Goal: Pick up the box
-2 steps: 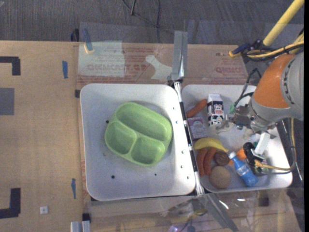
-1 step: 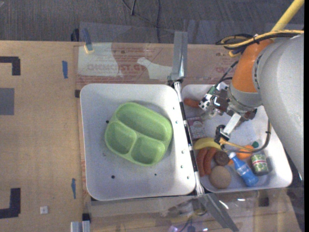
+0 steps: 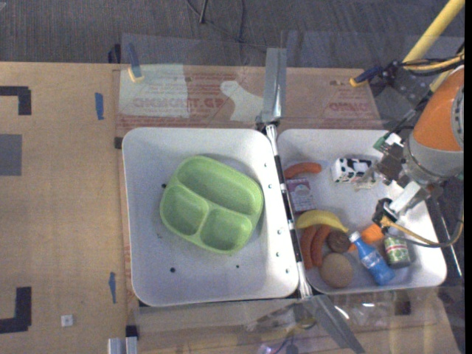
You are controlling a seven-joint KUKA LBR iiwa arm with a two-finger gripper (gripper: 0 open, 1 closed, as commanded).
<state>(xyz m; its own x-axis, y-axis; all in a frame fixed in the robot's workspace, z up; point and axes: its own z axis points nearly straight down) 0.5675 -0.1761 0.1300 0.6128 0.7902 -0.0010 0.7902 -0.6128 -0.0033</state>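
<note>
Overhead, the gripper (image 3: 385, 211) hangs over the right bin (image 3: 435, 271); its grip is unreadable, the box (image 3: 301, 195) untouched.

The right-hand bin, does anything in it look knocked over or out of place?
Nothing looks spilled or broken. The right bin is crowded: a blue bottle lies on its side at the front, and the small box lies flat against the dividing wall. The green plate sits askew in the left bin.
</note>
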